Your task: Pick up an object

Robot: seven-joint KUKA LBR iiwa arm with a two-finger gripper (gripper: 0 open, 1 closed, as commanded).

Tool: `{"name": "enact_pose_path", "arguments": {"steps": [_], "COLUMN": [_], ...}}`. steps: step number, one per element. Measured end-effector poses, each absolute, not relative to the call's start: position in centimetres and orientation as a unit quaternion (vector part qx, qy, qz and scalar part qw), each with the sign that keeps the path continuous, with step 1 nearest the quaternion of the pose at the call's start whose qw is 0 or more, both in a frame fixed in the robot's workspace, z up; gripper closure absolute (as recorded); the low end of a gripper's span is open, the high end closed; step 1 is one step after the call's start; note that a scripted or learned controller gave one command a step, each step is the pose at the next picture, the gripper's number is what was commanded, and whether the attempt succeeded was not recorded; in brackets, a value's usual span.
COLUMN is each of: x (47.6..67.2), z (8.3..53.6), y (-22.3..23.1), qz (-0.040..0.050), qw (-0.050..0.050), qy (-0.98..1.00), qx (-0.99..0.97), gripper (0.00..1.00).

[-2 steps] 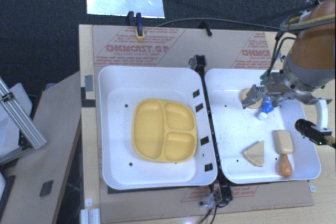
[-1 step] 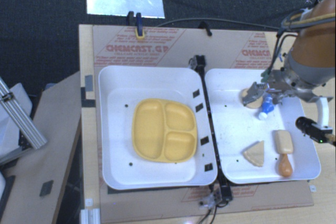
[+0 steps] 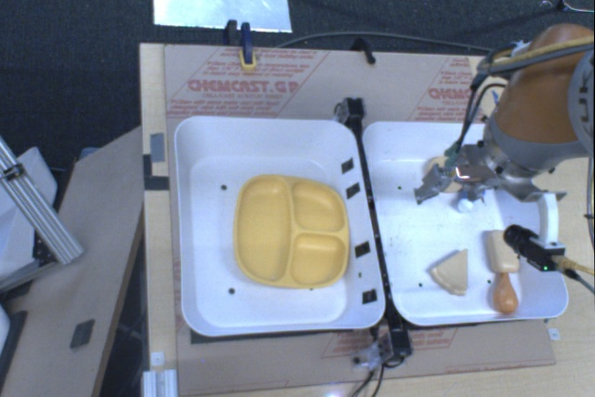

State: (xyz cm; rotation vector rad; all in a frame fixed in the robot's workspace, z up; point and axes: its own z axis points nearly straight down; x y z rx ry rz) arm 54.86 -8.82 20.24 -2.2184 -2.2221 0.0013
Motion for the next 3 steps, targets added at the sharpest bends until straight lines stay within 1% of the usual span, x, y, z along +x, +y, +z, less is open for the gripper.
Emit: {"name": "enact_pose_path", "arguments": {"steps": [2, 3], "x": [55.3, 55.4], "z": [11.8, 13.1], "y": [-8.8, -8.8], "qz": [0.0007, -0.0009], "qw": [0.001, -0.001], "qy": [-0.708, -0.708], "qx": [-0.707, -0.706], "gripper": [0.00, 1.00]}}
